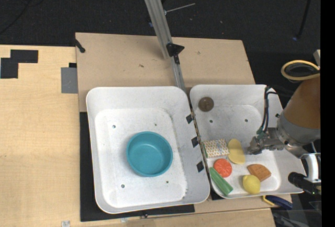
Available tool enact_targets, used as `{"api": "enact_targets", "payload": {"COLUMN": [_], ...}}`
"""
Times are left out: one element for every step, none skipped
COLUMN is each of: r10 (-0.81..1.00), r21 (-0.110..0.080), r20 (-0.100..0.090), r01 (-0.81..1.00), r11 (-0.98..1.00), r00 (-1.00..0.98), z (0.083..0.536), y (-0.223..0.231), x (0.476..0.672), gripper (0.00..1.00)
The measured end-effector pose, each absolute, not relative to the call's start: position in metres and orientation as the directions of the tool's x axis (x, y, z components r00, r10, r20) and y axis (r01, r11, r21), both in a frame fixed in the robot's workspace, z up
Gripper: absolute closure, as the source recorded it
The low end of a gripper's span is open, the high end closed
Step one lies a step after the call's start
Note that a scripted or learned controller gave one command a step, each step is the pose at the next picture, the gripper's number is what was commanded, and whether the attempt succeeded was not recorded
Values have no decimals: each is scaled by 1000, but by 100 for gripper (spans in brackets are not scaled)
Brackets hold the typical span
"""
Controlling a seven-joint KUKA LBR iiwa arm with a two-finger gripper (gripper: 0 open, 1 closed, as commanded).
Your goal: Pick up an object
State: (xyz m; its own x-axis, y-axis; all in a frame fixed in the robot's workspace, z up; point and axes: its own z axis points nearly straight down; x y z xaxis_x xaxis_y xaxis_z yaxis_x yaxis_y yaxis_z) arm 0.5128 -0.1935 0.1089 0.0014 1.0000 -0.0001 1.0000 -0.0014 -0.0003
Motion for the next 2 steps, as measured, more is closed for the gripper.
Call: {"api": "enact_targets", "payload": {"r10": [1000, 1000], "r21": [4, 3], "r20": [-1, -1], "r01": [1000, 1000], "r11": [1, 0], "r00": [-1, 0], "z": [161, 213], "y": [-191, -191], "x": [523, 524], "gripper": [100, 100]}}
